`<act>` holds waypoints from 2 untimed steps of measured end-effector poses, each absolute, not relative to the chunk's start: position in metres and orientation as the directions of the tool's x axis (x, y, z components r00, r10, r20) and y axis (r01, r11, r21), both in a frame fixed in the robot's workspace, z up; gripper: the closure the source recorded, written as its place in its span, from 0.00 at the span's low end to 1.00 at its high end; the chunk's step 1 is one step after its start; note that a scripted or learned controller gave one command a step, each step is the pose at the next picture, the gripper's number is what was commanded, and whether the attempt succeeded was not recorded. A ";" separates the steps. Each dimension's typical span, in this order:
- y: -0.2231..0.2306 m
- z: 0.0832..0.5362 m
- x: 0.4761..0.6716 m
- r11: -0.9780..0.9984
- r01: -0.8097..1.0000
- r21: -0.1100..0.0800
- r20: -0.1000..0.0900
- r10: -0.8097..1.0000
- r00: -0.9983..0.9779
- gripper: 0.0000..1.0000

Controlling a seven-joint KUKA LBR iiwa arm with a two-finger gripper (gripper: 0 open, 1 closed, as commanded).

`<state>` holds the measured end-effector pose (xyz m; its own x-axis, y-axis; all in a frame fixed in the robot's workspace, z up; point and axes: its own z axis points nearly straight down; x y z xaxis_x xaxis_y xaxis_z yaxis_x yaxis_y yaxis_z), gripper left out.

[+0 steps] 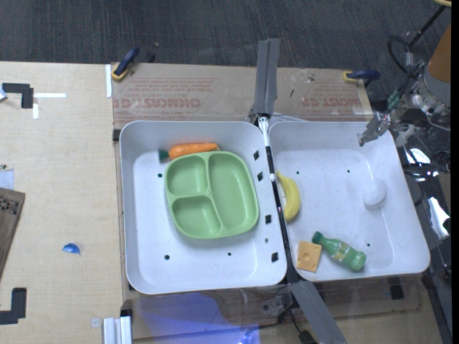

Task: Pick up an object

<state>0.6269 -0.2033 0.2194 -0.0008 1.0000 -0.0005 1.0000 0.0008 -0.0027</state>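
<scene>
Above the bench, the slanted camera view is taking in two shallow white bins sitting side by side. Across the left white bin (pixel 143 213), a pale green plastic plate with three compartments (pixel 212 193) is lying flat, and an orange plastic carrot (pixel 192 149) is resting just beyond its far rim, partly tucked behind it. Against the near wall of the right white bin (pixel 401 213), a yellow banana (pixel 290 196) is curving along the divider, an orange-yellow wedge of toy cheese (pixel 309 256) is lying beside a green plastic bottle on its side (pixel 341 252), and a small white ball (pixel 374 193) is fading into the bin floor, hard to pick out. Over the right bin's far corner, the grey two-finger gripper (pixel 373 131) is hanging amid cables; whether it is spread or closed I cannot tell, and nothing is visibly resting between its tips. Much of the arm is being cut off at the right.
</scene>
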 end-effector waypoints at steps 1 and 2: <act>-0.222 0.136 0.555 0.055 0.998 -0.002 0.000 0.998 -0.055 0.00; -0.166 0.094 0.530 0.123 0.992 -0.002 0.001 0.992 -0.123 0.00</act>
<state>0.5302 -0.1661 0.0939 -0.1232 0.9924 0.0007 0.9924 0.1232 -0.0021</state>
